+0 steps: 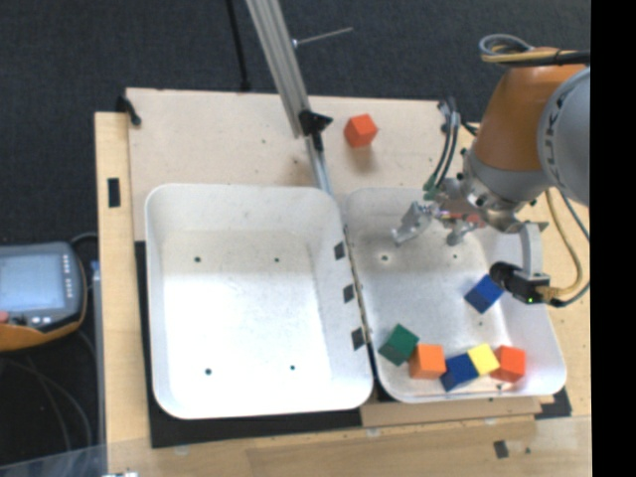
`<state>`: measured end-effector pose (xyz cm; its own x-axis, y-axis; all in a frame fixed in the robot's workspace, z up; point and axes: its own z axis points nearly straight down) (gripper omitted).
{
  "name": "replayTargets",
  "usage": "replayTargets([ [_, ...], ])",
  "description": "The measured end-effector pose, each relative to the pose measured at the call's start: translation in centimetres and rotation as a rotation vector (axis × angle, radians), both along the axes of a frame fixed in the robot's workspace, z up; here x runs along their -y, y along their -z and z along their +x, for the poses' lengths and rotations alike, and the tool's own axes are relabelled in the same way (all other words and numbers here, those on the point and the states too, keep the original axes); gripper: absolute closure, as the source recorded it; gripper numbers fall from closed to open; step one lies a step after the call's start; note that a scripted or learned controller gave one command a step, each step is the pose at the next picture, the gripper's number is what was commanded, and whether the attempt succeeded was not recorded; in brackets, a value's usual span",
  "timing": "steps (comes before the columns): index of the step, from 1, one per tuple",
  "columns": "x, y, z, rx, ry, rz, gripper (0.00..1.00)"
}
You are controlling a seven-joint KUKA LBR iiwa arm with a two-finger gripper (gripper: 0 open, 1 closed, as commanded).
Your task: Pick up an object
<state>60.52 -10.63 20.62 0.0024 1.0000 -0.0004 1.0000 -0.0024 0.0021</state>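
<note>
My gripper [434, 227] hangs over the back of the right bin [397, 276], its two fingers spread apart with nothing between them. A blue cube [484, 293] lies in the right bin, to the right of and nearer than the gripper. Along the bin's front edge sit a green cube [398, 344], an orange cube [428, 360], a second blue cube [459, 371], a yellow cube [483, 358] and a red-orange cube [510, 362], packed close together.
Another orange cube [361, 130] rests on the bench behind the bins. A slanted metal rail [281, 58] rises from the back between the bins. The left bin [248, 301] lies beside the right one. A handheld pendant [38, 291] sits at far left.
</note>
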Motion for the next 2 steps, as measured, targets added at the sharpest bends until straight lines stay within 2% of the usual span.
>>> replayTargets([
  [1, 10.8, -6.7, -2.8, 0.003, 0.004, -0.007, 0.00],
  [2, 5.6, -9.5, -8.5, 0.002, -0.008, 0.000, 0.00],
])
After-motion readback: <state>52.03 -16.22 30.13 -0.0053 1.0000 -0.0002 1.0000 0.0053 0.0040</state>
